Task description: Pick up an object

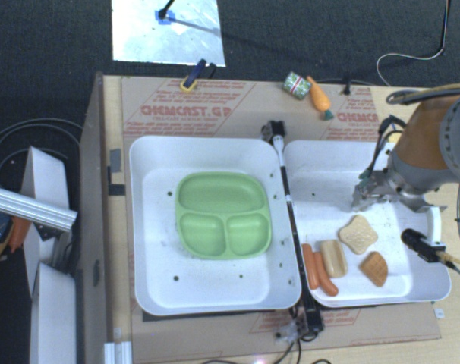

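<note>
The left bin (150, 203) held a green divided plate (223, 214), lying flat near its middle, with one wide compartment toward the far side and two smaller ones toward the near side. The right bin (321, 165) held toy food gathered in its near part: two orange sausages (318, 270) lay side by side against the bin's left wall, their long axes running from far to near, slightly slanted. Just to their right lay a pale bun (335, 258), its long axis also running far to near. Further right, a slice of toast (357, 235) lay flat, and nearer the front lay a brown biscuit-like piece (374, 268). The end effector (364, 196) was down in the right bin, just beyond the toast toward the far side, with nothing visibly between its tips; how far apart they stood could not be made out. Beyond the bins, on the surface (215, 108), lay a small can (297, 84) and a toy carrot (319, 97).
</note>
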`<state>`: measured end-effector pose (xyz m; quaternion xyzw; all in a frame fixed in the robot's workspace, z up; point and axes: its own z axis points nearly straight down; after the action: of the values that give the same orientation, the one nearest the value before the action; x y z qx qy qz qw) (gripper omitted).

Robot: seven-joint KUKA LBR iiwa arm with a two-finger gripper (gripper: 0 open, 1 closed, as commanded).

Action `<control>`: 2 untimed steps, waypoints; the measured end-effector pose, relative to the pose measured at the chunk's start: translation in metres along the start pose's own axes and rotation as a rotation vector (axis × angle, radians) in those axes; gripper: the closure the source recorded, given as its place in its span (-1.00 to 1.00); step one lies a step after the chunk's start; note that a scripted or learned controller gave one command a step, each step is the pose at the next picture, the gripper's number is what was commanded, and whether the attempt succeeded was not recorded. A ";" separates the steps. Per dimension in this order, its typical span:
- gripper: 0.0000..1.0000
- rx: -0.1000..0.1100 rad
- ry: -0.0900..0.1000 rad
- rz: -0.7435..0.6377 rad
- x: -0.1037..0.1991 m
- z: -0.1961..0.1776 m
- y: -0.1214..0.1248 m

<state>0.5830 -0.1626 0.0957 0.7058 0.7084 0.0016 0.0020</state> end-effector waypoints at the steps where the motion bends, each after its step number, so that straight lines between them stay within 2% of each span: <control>1: -1.00 0.001 0.000 0.000 0.000 0.000 0.000; 2: -1.00 0.005 -0.001 0.004 -0.045 0.011 -0.071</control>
<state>0.5121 -0.2076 0.0843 0.7070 0.7072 -0.0005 0.0007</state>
